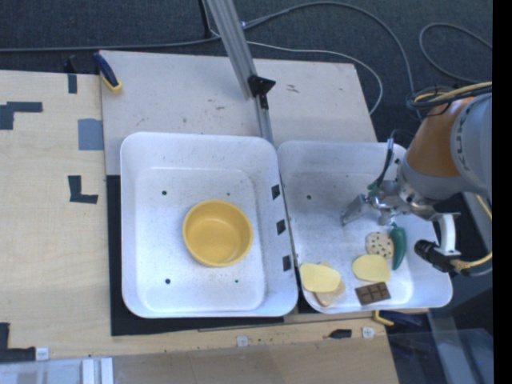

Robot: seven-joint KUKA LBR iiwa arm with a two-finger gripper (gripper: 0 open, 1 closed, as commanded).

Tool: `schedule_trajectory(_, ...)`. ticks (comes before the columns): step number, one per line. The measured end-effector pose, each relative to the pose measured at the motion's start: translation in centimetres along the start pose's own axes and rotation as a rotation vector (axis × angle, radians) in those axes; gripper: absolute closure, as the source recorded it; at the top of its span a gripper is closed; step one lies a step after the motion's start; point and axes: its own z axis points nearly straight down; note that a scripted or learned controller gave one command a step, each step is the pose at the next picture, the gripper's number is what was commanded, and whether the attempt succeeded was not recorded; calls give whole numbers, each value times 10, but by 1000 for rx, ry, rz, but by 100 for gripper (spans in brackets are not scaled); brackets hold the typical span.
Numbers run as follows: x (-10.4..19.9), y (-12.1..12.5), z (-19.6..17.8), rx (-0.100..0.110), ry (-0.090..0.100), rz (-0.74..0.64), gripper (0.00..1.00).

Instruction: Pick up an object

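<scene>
My gripper [357, 210] hangs low over the middle of the right bin [320, 174], reaching in from the right, with bare bin floor beneath its tip. Nothing shows in its grasp. Just below and right of it lie a speckled cookie [379, 245] and a green pepper [398, 245]. Further toward the bin's front edge sit a yellow slice [371, 267], a brown chocolate piece [373, 294], and another yellow piece [320, 277] resting on a tan piece [328, 298].
A yellow bowl [217, 232] stands in the middle of the left bin [160, 166]. A grey metal pole [240, 46] slants down to the ridge between the bins. Cables trail behind the arm at the right.
</scene>
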Motion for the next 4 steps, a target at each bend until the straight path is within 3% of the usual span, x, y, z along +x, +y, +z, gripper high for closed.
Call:
schedule_trajectory(1, 0, 1, -12, -4, -1, -1, 100)
schedule_trajectory(2, -8, -1, -70, -9, -2, 0, 100)
schedule_trajectory(4, -5, -1, -149, -7, -2, 0, 100)
